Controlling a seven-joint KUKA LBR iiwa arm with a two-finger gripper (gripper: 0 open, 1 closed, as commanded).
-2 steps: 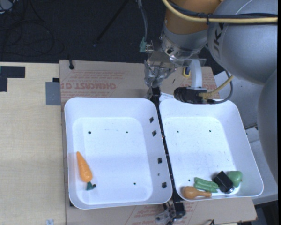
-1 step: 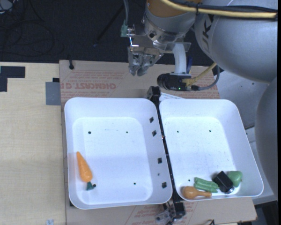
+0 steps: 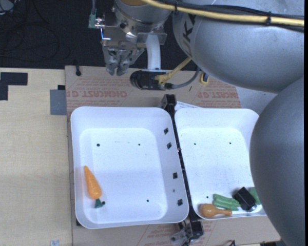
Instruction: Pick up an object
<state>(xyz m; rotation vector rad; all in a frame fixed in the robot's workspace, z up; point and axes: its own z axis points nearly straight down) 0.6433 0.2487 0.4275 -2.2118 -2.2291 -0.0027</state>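
Up top, left of centre, gripper (image 3: 118,65) hanging beyond the bins with fingers close together and nothing between them, well apart from the carrot (image 3: 92,183) lying near the lower left corner of the left bin (image 3: 120,119).

An orange toy carrot (image 3: 92,183) with a small green top is seen lying flat near the left wall of the left bin (image 3: 120,116), tip pointing away. In the right bin's (image 3: 215,118) near corner, a green pod (image 3: 225,201), a black block (image 3: 245,198) and an orange pear-shaped piece (image 3: 213,210) are clustered together.
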